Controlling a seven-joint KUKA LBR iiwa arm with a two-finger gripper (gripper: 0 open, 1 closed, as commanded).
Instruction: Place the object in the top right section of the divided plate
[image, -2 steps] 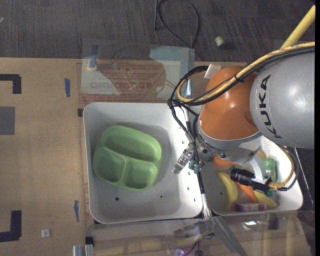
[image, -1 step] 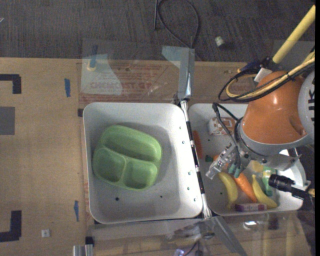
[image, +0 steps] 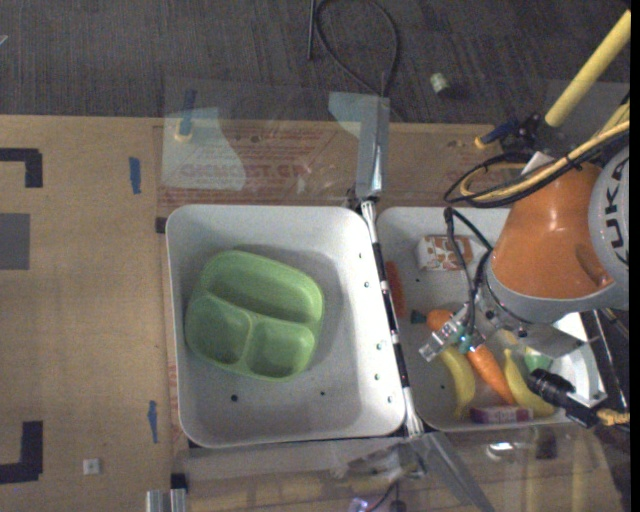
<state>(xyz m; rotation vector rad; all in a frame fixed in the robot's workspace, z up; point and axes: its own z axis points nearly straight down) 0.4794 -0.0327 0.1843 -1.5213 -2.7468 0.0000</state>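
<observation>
A green divided plate (image: 255, 312) lies tilted in the left bin (image: 200, 400), with one long section at the back and two smaller ones at the front. My gripper (image: 458, 338) hangs low in the right bin (image: 400, 235), just above a pile of toy food: a yellow banana (image: 459, 377), an orange carrot (image: 490, 372) and a small orange piece (image: 439, 320). The orange-banded wrist (image: 545, 250) hides much of that bin. Whether anything is held is hidden from view.
A small white and orange carton (image: 443, 252) stands at the back of the right bin. A red stick (image: 396, 288) lies along its left wall. A second banana (image: 520, 385), a green piece (image: 537, 360) and a pink bar (image: 497, 413) sit near the front. Cables (image: 500, 180) loop behind the arm.
</observation>
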